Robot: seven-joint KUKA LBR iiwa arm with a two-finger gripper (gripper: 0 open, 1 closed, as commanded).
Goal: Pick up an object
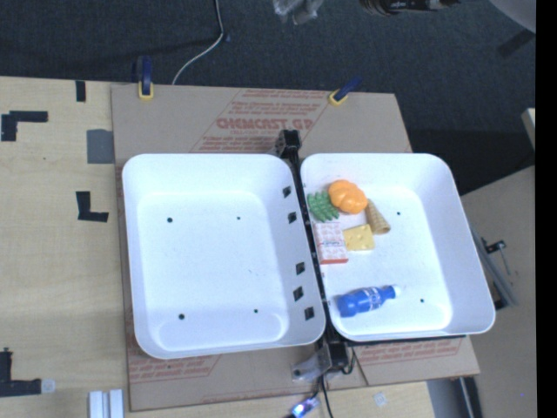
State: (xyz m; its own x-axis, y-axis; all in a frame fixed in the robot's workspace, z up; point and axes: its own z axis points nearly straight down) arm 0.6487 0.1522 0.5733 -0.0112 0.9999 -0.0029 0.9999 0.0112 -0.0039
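Camera view: end effector raised, blurred.

We record six objects, all in the white bin at the right of the frame, grouped toward its left side. An orange fruit-shaped piece lies uppermost. A green ridged item touches it on the left. A tan cone lies tilted just right of and below the orange. A yellow block sits below these. A red-and-white packet lies flat beside it. A blue bottle lies on its side lower down, well apart.
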